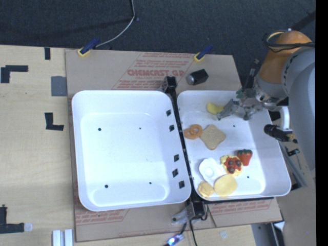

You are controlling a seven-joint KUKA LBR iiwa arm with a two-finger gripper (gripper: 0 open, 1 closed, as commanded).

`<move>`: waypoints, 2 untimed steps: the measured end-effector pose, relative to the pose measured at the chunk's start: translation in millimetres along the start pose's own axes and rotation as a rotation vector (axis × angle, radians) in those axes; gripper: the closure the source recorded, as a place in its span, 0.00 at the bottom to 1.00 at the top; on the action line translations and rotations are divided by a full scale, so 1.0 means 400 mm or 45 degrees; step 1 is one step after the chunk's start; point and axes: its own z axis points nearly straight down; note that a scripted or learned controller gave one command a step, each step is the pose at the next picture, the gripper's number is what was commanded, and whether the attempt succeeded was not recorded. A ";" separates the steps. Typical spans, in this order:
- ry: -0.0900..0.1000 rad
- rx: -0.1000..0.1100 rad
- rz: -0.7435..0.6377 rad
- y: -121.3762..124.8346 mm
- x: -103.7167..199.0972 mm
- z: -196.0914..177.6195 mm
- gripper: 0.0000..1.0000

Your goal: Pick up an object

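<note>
The pick is not yet made, as far as the view shows. The end effector hangs low over the far part of the right bin, its two thin fingers spread apart and pointing toward the bin's far left, with nothing between them. Just beside the fingertips, close to the far wall, lies a small yellow piece, banana-like in shape; it looks the likeliest target, though whether the fingers touch it is too fine to tell. The other toy foods rest on the bin floor: a pretzel and a slice of bread near the dividing wall, a red strawberry and a piece with red spots further toward the near edge, and a white piece, a round yellow one and a small tan one crowded in the near left corner. The left bin holds nothing to pick. What remains, by my judgement, is everything that matters: closing on one object and lifting it clear of the bin on the counter.
</note>
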 end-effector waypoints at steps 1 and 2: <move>-0.001 0.004 0.001 -0.006 0.003 -0.024 1.00; -0.001 0.003 0.003 -0.006 0.001 0.000 1.00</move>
